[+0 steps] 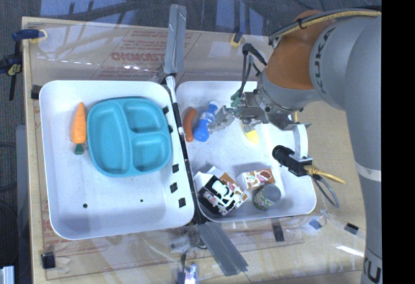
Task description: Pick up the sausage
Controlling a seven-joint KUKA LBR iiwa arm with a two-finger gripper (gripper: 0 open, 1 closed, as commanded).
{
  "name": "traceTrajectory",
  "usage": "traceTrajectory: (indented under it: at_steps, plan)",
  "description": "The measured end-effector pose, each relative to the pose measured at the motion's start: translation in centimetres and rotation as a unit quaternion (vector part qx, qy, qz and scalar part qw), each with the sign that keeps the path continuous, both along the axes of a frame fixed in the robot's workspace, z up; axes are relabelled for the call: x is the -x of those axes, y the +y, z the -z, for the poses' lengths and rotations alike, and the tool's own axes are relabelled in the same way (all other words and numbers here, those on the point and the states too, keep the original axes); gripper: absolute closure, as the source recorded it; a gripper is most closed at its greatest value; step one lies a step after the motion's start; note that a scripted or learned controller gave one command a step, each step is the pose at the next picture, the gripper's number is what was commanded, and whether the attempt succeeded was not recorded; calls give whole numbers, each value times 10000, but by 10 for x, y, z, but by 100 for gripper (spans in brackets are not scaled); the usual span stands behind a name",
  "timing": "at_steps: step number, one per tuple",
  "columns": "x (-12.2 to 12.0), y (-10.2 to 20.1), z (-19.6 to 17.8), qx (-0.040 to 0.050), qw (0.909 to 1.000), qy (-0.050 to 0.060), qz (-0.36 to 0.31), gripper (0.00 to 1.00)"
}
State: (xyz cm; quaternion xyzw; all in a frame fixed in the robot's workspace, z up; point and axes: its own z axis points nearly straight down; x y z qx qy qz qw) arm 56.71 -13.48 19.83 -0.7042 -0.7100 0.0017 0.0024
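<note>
Reddish-brown and short, the sausage (pixel 189 123) lies lengthwise in the right bin (pixel 305 201), close against the divider beside the left bin (pixel 58 211). A blue bottle (pixel 204 124) lies just beside it on its right, between it and the gripper (pixel 224 118), whose fingers stand apart with nothing between them. A yellow piece (pixel 251 136) sits under the wrist, and the left bin holds a blue tray (pixel 128 136) and a carrot (pixel 79 127).

The hand (pixel 228 117) sits low against the white bin (pixel 285 206), its fingers too small and blurred to read. Just behind the hand, a yellow object (pixel 251 136) is partly hidden under the arm's wrist (pixel 272 111).
</note>
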Motion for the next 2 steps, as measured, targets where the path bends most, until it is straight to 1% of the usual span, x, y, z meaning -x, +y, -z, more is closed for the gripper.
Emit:
traceTrajectory:
  at_steps: [1,2]
  plan:
    - [-66,7,18,-1,10000,-11,-12,0]
    - [-90,23,100,91,9969,-62,-782,0]
